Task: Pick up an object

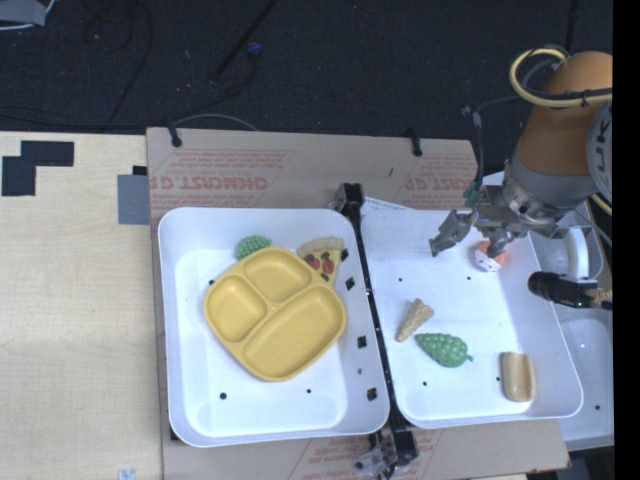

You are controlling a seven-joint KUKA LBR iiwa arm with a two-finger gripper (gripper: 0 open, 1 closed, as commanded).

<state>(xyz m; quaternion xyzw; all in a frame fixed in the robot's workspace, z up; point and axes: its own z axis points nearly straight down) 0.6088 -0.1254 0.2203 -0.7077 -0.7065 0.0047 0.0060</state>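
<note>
1. Orange-and-white small object (489,257) sits near the back of the right bin (540,408), right under the claw.
2. Gripper (478,236) spread wide: one finger out left, the other by the object. Nothing gripped.
3. Cone (414,319), green grape cluster (443,349), bread piece (517,375) lie nearer the front.
4. Left bin (190,408): yellow divided plate (276,313).
</note>
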